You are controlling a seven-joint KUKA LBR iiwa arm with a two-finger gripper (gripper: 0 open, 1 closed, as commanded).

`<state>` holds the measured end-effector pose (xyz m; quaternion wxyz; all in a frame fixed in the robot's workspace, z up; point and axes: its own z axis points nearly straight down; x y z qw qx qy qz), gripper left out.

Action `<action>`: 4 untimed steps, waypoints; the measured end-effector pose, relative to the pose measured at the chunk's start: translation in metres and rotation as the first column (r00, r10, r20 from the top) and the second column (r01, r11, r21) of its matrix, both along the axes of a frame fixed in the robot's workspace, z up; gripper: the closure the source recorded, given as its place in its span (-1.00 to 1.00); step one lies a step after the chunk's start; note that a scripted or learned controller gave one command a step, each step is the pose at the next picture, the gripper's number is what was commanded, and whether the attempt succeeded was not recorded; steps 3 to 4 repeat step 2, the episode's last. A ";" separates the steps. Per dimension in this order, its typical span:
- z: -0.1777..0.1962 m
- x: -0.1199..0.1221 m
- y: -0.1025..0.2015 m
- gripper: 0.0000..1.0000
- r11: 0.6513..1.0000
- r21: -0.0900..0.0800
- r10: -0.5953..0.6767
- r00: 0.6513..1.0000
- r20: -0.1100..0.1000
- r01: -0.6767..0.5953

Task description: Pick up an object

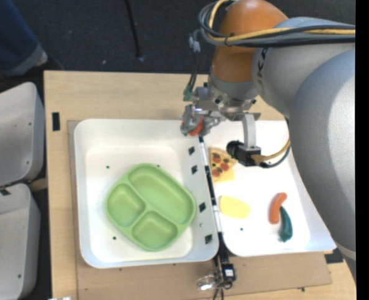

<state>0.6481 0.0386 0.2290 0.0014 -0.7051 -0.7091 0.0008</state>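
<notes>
Tool (195, 125) hangs at the bins' far dividing edge, jaw state you cannot tell, while the pizza slice (221, 164) lies flat just below in the right bin (309, 230), likely light and stiff, best pinched across its edges.

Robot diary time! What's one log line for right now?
task: pick up an object | gripper: above the bins' divider, far end | green tray: left bin | pizza slice, yellow piece: right bin
</notes>
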 end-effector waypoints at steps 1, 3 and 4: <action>-0.002 0.012 0.051 1.00 1.000 0.000 0.000 1.000 0.005 0.000; -0.002 0.011 0.048 -1.00 1.000 -0.001 -0.003 1.000 0.003 0.003; -0.002 0.011 0.048 -1.00 1.000 -0.001 -0.003 1.000 0.003 0.003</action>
